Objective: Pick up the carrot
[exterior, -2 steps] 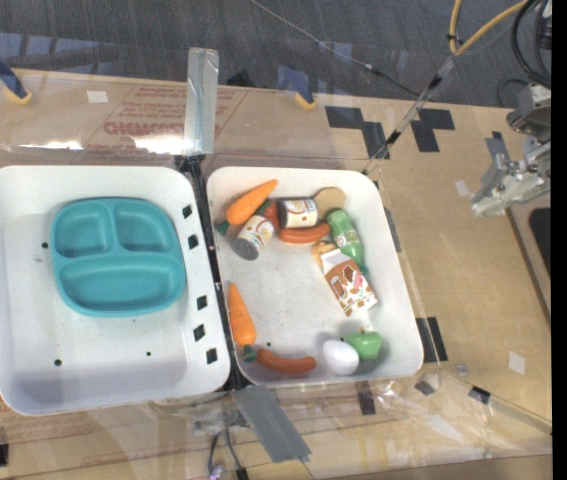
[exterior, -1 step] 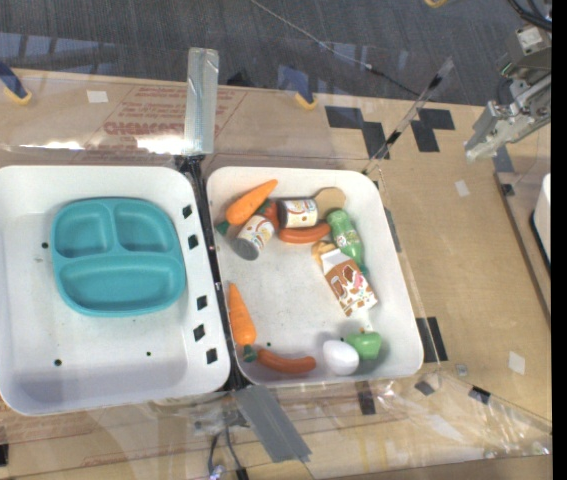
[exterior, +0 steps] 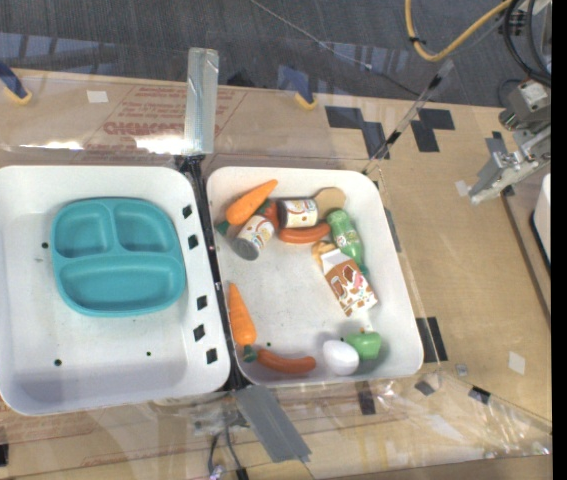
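Camera view: the pincer [exterior: 493, 173] hangs over the bare worktop [exterior: 463, 268] at the right of the frame, well apart from both bins; I cannot tell whether it is released or clenched. One carrot [exterior: 250, 200] lies in the upper left of the right bin [exterior: 395, 268], beside a small can [exterior: 254, 236]. A second carrot [exterior: 240, 313] lies along that bin's left wall. A teal tray [exterior: 118, 256] sits in the left bin [exterior: 13, 358].

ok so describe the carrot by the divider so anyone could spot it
Look in the right bin. Along its left wall, below the middle, lies a carrot, pointing up and down. The other carrot sits in the top-left corner, tilted, beside a small can.
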Available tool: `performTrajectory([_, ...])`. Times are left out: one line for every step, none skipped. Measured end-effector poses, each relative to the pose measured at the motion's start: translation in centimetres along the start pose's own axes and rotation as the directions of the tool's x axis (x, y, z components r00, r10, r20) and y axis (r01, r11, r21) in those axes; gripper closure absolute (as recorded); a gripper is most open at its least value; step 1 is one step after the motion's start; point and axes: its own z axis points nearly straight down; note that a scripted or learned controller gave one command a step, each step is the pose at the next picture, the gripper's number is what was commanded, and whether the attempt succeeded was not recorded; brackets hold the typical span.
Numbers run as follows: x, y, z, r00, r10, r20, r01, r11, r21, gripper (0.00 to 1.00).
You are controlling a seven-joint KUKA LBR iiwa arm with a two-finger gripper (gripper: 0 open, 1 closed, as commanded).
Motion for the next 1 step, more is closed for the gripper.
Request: performTrajectory([-0.58,0.23,-1.87,0.956,-0.292,-0.001,0.292,0.956,0.003,1.0])
